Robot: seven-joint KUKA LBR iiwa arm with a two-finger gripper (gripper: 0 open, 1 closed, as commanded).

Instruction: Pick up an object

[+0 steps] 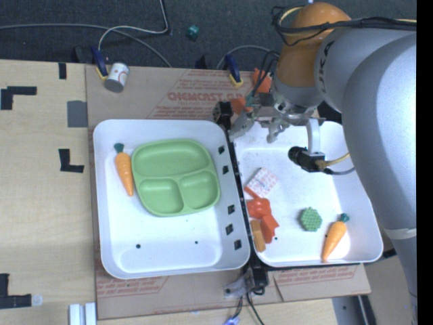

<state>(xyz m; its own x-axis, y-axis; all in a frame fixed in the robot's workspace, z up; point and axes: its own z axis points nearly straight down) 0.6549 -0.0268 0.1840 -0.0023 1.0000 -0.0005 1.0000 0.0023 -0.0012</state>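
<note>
Inside the right bin (358, 202) we see a light, rigid toy carrot (333, 239), best gripped mid-body; we cannot tell the end effector's (274, 133) state

Right bin's (267, 156) middle lies open; toys crowd its near edge.

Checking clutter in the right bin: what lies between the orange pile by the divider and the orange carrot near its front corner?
In the camera view, a small green knobbly ball lies between the orange pile and the orange carrot.

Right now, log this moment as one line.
claw: above right bin far end, holding nothing | green plate, carrot: left bin
</note>
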